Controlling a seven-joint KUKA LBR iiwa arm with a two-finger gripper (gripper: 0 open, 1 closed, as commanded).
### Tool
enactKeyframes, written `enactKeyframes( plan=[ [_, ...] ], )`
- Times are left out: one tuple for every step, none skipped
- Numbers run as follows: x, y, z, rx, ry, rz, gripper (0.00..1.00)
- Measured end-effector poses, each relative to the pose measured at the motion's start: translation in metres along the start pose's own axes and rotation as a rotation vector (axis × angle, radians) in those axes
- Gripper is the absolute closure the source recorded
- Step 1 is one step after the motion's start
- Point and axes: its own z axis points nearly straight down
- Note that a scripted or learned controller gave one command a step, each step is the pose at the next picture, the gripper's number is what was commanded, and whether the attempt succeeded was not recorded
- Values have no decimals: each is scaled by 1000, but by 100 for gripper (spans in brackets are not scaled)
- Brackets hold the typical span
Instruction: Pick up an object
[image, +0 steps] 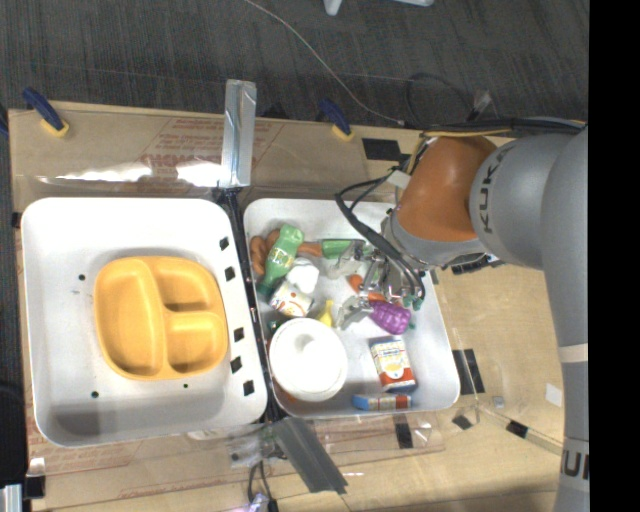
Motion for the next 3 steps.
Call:
enactKeyframes(
  plan=[
    [0,18,6,2,-3,-157,0],
    [34,53,2,17,-38,-51,0],
    [11,32,-9,2,-8,110,0]
  ],
)
